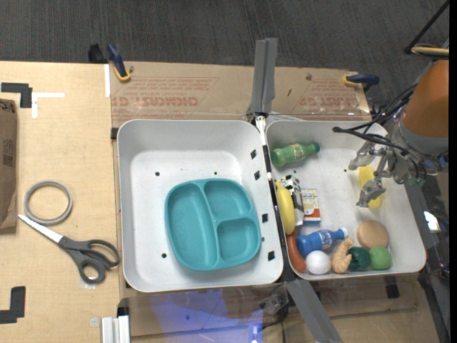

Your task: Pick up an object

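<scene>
Gripper (373,184): over right bin (335,143), far-right side; finger state cannot be told | yellow object (368,182): directly under gripper, on bin floor | teal divided plate (213,224): left bin (143,191)

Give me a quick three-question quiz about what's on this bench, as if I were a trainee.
1. True or false: the teal plate lies in the left bin.
2. Which lies nearest the right bin's far edge? A) white ball B) green bottle C) blue bottle
3. Fill in: outside the bins, the scissors lie just below a roll of ____.

Key
1. True.
2. B; the ball and the blue bottle lie near the front edge.
3. Tape.
</scene>
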Available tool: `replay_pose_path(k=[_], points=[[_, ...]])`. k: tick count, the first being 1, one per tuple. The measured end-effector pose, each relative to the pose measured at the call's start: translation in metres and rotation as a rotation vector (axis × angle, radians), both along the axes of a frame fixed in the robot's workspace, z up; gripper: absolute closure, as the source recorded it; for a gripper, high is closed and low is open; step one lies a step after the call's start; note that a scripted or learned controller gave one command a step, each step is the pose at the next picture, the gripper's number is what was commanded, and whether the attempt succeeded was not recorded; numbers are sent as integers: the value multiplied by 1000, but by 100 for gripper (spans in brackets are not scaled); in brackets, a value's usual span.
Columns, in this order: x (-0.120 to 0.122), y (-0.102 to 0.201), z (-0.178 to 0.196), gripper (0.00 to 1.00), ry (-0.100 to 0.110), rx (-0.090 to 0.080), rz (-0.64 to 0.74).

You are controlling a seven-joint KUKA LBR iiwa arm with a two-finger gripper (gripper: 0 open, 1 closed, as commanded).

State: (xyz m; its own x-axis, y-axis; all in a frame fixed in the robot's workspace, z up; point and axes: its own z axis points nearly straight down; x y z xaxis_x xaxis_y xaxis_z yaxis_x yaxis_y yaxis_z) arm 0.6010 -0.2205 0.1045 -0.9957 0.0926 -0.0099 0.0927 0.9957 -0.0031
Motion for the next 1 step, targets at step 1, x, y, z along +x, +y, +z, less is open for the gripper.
replay_pose_path(k=[1], points=[[-12, 0, -11, 0, 5, 3, -26]])
